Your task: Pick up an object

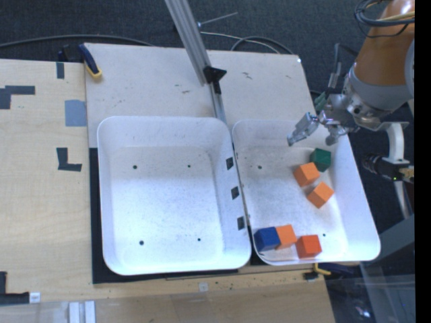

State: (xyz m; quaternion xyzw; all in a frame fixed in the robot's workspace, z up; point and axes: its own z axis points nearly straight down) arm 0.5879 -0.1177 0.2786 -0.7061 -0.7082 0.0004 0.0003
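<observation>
The right bin (269, 180) holds several small blocks. A green block (322, 158) lies near its far right wall, with an orange block (306, 173) just in front of it and another orange block (320, 194) a little nearer. Along the near edge sit a blue block (267, 237), an orange block (285, 235) and a red-orange block (308, 245). My gripper (314, 132) hangs over the far right part of this bin, just beyond the green block. Its two fingers stand apart with nothing between them.
The left bin (161, 194) lies beside the right one. A slanted metal rail (192, 36) with a black clamp runs down to the gap between the bins. A yellow-handled tool (89, 62) lies at the bench's far left. Cables trail behind.
</observation>
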